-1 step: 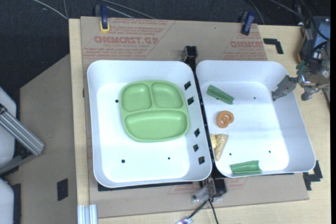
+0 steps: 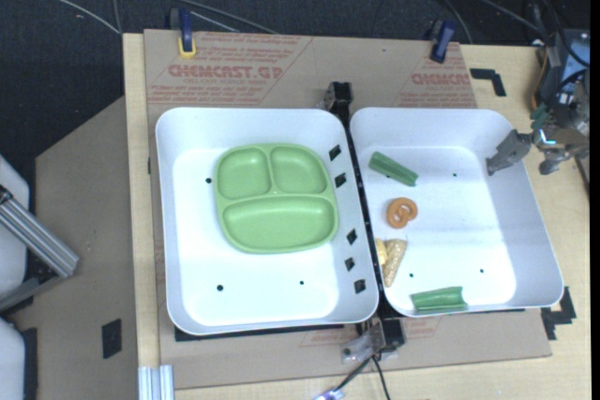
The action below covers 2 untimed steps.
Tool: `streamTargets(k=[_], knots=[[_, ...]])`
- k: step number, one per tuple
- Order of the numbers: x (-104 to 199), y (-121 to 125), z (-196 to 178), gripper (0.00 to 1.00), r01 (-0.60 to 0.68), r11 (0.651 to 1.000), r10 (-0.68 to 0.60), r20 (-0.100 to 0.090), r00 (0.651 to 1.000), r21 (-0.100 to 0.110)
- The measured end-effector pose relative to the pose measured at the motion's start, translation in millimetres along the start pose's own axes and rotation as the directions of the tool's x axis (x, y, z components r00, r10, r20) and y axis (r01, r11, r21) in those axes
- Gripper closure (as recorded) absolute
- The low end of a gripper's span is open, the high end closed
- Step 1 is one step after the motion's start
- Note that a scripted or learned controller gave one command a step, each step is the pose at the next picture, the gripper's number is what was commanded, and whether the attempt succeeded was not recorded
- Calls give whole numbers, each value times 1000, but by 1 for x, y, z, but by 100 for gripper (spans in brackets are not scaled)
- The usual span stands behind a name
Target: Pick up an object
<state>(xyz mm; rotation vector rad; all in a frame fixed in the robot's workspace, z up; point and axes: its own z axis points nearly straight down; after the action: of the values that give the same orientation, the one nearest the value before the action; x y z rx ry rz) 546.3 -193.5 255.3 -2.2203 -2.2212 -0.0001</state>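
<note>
— Inside the right bin [image 2: 525,229], what is seen?
— An orange pretzel [image 2: 402,213], small and looped, is seen between green pieces. The gripper [image 2: 511,152] is held spread over the rim, nothing pinched.

Orange pretzel [image 2: 402,213], two green pieces [image 2: 392,169] [image 2: 438,299], perhaps a cracker [image 2: 391,259], right bin [image 2: 525,229].

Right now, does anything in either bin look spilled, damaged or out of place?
Nothing stands out. The green tray lies flat in the left bin; four small food pieces lie apart in the right bin.
</note>
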Motion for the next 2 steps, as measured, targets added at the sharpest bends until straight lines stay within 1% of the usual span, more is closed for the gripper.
streamTargets(k=[1,2], knots=[[-9,-2,56,0,-1,1000,1,-2,1000,6],[-16,-10,110,0,-1,1000,1,-2,1000,7]])
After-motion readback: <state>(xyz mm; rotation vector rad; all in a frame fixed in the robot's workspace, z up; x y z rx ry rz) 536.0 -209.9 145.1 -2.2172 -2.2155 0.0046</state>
